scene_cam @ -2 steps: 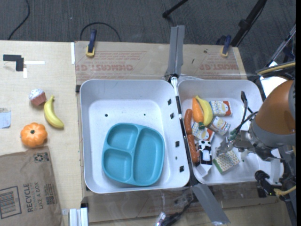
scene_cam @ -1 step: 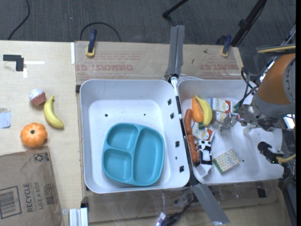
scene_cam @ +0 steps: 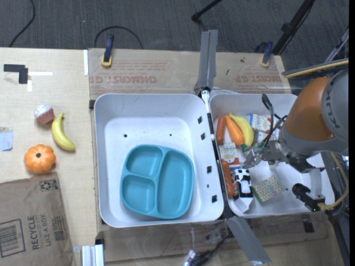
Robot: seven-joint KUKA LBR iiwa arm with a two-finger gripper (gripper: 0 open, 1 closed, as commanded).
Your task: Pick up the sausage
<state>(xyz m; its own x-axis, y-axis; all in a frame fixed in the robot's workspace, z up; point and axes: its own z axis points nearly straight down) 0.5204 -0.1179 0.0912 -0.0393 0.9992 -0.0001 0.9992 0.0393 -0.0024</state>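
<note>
While your pincer hangs low in the right bin, whether it is apart or together you cannot tell, the sausage lies up-left of it against the bin's left wall, beside the carrot.

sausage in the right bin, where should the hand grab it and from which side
Probably mid-length, from straight above. The sausage lies flat, its long axis running away from the camera, with the bin wall close on its left and a carrot against its right, so the fingers have little room on either side.
</note>
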